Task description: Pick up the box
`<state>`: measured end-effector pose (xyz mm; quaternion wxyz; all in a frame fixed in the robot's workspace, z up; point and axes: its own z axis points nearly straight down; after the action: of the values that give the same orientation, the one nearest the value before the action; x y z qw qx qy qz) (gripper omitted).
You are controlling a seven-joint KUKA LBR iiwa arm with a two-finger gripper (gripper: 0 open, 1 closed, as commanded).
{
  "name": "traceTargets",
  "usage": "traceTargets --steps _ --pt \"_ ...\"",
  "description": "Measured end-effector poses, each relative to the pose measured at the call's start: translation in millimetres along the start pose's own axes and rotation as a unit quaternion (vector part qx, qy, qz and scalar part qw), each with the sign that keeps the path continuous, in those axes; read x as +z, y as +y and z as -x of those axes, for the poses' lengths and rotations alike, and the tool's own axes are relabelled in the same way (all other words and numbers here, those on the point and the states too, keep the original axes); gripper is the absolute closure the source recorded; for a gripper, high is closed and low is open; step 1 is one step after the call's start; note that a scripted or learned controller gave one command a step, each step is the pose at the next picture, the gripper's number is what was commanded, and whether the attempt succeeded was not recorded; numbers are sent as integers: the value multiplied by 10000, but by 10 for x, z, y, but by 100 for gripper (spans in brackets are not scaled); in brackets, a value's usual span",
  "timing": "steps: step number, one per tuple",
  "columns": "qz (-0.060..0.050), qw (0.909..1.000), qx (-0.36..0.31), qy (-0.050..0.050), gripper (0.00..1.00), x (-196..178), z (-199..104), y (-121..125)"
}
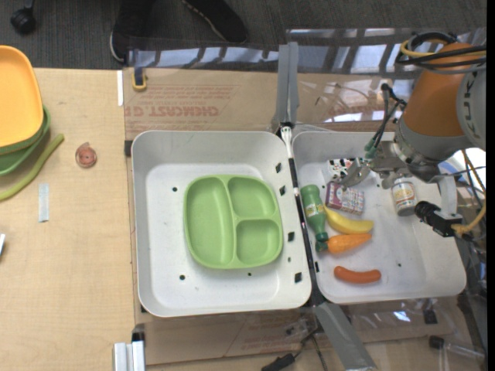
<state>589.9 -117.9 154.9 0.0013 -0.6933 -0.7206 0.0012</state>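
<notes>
The gripper (357, 172) hovers just above the small pink box (345, 198), fingers apart and empty. This looks like the approach; next it must descend and close on the box, beside the banana (349, 222).

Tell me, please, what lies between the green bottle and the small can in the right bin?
In the camera view, the box lies between the green bottle and the small can.
</notes>
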Motion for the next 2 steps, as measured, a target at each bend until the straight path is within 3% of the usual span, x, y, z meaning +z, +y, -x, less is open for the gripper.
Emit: traceTargets --steps 1,2 --pt "8 9897 -1431 -1 0 640 -41 -19" --pt "3 9900 -1414 -3 100 552 -28 -23"
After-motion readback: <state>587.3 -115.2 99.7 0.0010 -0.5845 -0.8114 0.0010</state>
